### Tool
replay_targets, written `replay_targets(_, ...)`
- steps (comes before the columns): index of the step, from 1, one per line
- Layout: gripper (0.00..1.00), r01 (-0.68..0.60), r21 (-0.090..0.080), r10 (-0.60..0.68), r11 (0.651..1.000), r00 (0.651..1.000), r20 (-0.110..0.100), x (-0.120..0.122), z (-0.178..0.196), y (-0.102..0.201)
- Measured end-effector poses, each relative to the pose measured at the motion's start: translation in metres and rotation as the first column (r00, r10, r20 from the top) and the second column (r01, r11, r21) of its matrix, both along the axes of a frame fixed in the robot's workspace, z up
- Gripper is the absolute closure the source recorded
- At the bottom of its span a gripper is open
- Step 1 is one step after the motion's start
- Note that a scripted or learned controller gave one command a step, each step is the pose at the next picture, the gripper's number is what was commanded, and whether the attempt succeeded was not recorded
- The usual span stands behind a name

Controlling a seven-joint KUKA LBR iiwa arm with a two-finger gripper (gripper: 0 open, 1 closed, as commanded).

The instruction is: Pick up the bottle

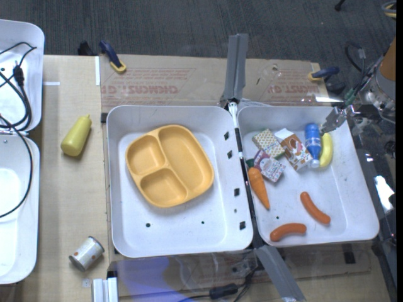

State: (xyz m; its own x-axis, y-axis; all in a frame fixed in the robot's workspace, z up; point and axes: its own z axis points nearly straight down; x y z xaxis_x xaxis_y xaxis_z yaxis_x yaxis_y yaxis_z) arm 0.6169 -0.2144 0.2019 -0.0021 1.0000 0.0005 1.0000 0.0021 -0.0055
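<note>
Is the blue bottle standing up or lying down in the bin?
Lying down. The blue bottle rests on its side on the right bin floor, lengthwise beside the banana.

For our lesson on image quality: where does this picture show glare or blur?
Camera view: soft glare sits on the rim of the left bin; bright reflections streak the cardboard behind both bins; the gripper near the blue bottle looks blurred and indistinct; the yellow divided plate is sharp, evenly lit.

Smooth yellow plastic divided plate (169,164) — matt; glossy blue plastic bottle (312,141); white plastic bins (182,234) — faintly shiny; cardboard-covered worktop (170,80).
</note>
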Motion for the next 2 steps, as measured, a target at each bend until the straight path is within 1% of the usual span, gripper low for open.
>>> replay_targets(1,0.0,0.315,-0.002,-0.315,0.949,0.949,-0.001,-0.043,0.008,-0.008)
replay_targets(2,0.0,0.391,0.0,-0.391,0.921,0.921,0.004,0.009,-0.075,0.009)
